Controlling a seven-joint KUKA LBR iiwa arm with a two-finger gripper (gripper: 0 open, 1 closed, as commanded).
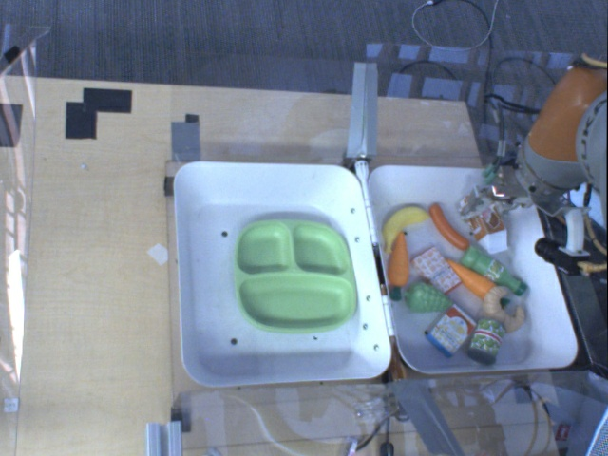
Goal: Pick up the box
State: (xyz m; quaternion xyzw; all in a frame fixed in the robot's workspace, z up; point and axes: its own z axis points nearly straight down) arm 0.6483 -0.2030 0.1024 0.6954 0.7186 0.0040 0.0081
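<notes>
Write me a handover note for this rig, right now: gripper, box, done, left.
Gripper: over the right bin's far right corner, nothing visibly held; finger state unreadable.
Boxes: a white and red box mid-bin beside the carrots, and a blue box near the front, both lying among the toy food.
Left bin: holds a green divided plate.
Done: no pick yet.
Left: reach a box, grasp, lift.
</notes>
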